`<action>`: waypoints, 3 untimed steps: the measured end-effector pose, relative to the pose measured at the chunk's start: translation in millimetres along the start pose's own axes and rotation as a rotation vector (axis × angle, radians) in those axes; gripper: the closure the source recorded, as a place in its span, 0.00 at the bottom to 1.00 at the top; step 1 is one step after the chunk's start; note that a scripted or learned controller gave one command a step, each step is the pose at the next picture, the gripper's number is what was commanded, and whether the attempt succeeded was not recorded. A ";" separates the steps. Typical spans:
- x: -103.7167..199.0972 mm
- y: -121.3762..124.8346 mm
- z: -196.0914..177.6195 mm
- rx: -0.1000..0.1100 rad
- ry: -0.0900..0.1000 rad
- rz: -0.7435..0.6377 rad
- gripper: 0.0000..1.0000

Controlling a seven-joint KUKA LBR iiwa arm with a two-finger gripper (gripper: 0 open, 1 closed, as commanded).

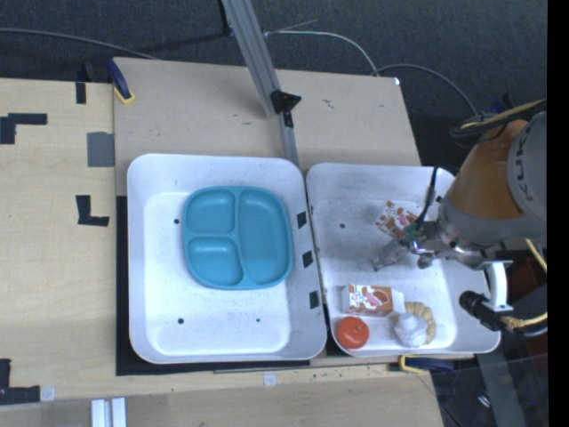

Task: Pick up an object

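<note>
The gripper [391, 258] hangs low at the right bin's [356, 185] centre, beside a crumpled wrapper [397, 216]; its grasp cannot be told. It seems mid-approach; next it must settle over one item.

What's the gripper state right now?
Gripper: low in the right bin, beside the small packet; open or closed cannot be told.

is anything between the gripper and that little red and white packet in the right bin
Nothing visible does. The gripper sits low over the bare floor of the right bin, and the red and white packet lies just in front of it toward the near edge, with open white bin floor between them.
</note>
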State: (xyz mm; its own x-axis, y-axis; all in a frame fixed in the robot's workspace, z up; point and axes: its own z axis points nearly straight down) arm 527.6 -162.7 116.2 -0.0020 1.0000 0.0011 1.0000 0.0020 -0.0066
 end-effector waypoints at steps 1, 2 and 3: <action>0.2 0.1 28.1 -0.005 -0.003 0.001 0.00; 0.9 0.0 17.3 -0.005 -0.001 0.000 1.00; -1.4 -7.5 -28.6 -0.008 -0.002 0.002 1.00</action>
State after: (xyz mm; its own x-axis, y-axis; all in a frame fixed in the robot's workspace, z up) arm 520.3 -164.1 144.9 -0.0001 1.0000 -0.0006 1.0000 0.0001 0.0018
